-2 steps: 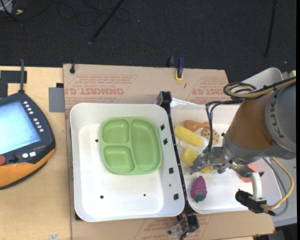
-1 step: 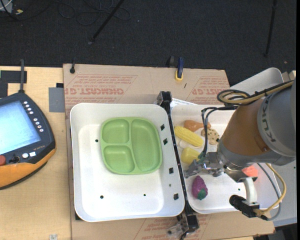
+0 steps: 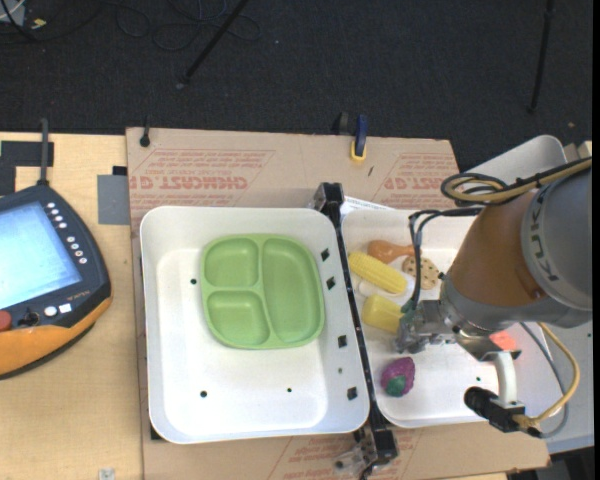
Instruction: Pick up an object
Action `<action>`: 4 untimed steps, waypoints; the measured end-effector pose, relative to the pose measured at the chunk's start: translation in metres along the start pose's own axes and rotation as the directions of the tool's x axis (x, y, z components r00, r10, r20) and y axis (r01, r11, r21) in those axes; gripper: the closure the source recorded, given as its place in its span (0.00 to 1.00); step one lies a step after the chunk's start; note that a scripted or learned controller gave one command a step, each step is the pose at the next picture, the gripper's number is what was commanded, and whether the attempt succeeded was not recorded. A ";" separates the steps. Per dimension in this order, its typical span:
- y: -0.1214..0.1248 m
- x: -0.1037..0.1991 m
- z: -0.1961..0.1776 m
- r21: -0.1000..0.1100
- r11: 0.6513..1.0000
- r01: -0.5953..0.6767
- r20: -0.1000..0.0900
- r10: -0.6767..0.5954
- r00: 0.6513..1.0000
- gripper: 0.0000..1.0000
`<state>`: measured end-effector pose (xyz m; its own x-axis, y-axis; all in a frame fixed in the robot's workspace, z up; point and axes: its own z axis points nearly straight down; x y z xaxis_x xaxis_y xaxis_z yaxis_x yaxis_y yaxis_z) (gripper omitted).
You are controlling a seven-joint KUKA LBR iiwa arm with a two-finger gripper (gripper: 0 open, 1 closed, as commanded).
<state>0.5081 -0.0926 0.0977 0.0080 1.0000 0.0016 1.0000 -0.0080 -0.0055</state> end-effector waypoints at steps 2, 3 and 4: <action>-0.002 0.016 -0.099 -0.006 1.000 0.009 0.001 -0.009 1.000 1.00; -0.001 0.016 -0.131 -0.006 1.000 0.008 0.001 -0.008 1.000 1.00; -0.028 0.071 -0.124 0.001 1.000 0.012 -0.001 -0.012 1.000 1.00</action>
<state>0.4816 -0.0215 0.2216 -0.0035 1.0000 0.0032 1.0000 0.0036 -0.0069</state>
